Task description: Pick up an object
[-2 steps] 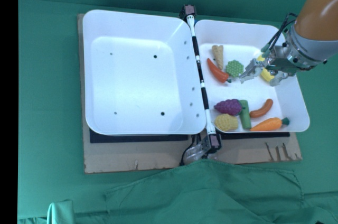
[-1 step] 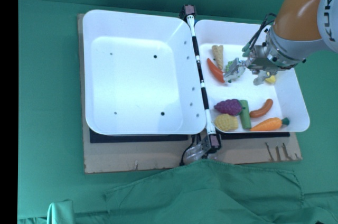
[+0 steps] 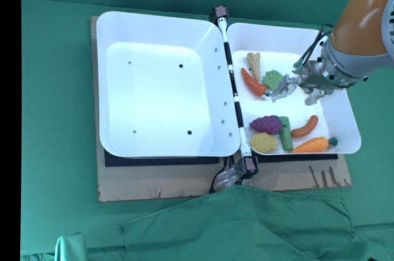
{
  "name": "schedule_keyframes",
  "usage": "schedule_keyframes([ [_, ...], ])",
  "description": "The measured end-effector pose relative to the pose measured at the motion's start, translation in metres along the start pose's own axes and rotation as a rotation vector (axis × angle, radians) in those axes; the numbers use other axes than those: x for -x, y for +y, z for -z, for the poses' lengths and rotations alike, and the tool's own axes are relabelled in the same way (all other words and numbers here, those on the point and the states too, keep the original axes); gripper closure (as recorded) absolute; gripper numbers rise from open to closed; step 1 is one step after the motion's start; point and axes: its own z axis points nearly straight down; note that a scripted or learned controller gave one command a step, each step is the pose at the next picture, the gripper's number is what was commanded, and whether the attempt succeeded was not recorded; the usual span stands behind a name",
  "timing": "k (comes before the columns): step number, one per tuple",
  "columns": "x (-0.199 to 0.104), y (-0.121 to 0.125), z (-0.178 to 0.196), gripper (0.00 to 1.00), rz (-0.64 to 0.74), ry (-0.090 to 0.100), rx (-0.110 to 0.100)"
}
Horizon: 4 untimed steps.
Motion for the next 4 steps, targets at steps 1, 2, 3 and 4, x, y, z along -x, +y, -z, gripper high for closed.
schedule_keyframes([
  [1,0.0,0.001,0.012,1.0,-0.001,-0.001,0.007],
  [2,0.036,0.031,0.082,1.0,0.001,-0.004,0.012],
  [3,0.06,0.015,0.108,1.0,0.001,-0.002,0.007],
  [4,0.084,0.005,0.115,1.0,0.0,-0.002,0.005],
])
